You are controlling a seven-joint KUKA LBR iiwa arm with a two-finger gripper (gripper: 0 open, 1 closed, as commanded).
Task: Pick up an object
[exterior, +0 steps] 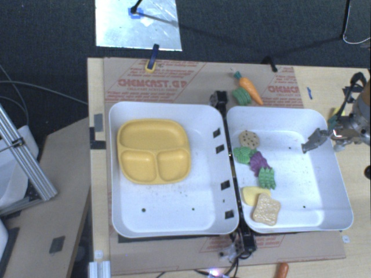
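Progress check from the overhead camera, operator: nothing has been picked up yet, so you have the whole grasp ahead of you.

Look at the right side first. Your gripper (pixel 313 141) hangs over the right bin (pixel 324 201), near its upper right corner, over bare white floor. No object sits between the fingers, and whether they are parted or closed I cannot tell at this size, so treat that as unknown.

Now the candidates. They are bunched along the right bin's left wall, well apart from the gripper. Topmost is a speckled cookie (pixel 248 138); just below it a green leafy piece (pixel 243 154) touches a purple toy (pixel 258 161). Beneath those you have a second green toy (pixel 266 178), then a yellow piece (pixel 250 194) partly under a slice of toast (pixel 266 209) near the bin's front edge.

Swing left: the left bin (pixel 203 172) carries a yellow divided tray (pixel 155 150), sitting flat toward the bin's upper left.

Up on the bench beyond the bins, a toy carrot (pixel 247 89) lies outside both.

My read: you are at the approach stage. Left to do is choose a piece, cross the bin, descend, close and lift. The cookie looks the most isolated pick.
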